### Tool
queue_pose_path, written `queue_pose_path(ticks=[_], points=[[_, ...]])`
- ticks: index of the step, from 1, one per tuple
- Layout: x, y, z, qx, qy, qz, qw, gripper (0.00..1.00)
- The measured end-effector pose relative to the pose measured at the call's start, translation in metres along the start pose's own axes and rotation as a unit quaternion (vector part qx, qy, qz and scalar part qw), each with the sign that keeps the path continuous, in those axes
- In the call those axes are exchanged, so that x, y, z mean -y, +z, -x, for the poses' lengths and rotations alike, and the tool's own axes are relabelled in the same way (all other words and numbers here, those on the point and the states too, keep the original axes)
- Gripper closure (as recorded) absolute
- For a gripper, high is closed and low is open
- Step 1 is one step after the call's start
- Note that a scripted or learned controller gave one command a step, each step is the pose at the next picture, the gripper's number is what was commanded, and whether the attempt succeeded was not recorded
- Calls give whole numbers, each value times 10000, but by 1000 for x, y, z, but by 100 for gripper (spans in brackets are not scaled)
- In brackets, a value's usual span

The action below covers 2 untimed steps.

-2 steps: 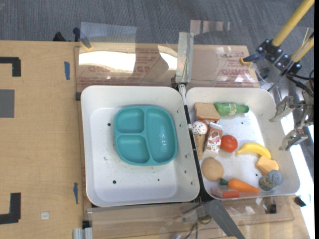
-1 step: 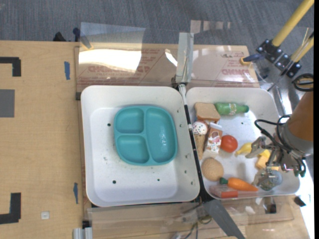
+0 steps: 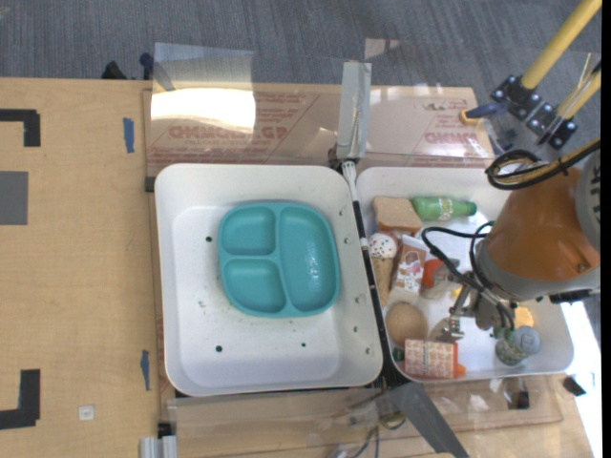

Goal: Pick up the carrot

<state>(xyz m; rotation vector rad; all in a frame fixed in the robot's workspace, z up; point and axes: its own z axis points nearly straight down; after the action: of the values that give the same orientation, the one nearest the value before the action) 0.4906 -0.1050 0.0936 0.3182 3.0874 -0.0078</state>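
Two shallow white bins are seen side by side on the bench. In the left white bin [image 3: 181, 284] a teal plastic plate with three compartments [image 3: 280, 259] is set near the middle, lying flat. The right white bin [image 3: 558, 356] is crowded with small items, and the grey arm with its orange band [image 3: 539, 227] is reached in over it from the right. The two-finger gripper [image 3: 465, 315] is lowered among the items in the bin's middle; whether its jaws are released or clenched cannot be told, as they are too small and cluttered to be read. A small orange piece [image 3: 431, 273], taken to be the carrot, is observed just to the left of the gripper, beside a red-and-white printed packet [image 3: 409, 271]. A green plastic bottle [image 3: 442, 206] is laid on its side along the far wall. A tan rounded object like a potato [image 3: 406, 321] and a red-and-white striped box [image 3: 431, 358] are noted near the front wall.
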Motion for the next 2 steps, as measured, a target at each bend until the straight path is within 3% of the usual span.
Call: queue_pose_path(ticks=[1,2], points=[[13,7,86,-118,-225,12,9997,0],[78,5,33,-142,-100,-2,9998,0]])
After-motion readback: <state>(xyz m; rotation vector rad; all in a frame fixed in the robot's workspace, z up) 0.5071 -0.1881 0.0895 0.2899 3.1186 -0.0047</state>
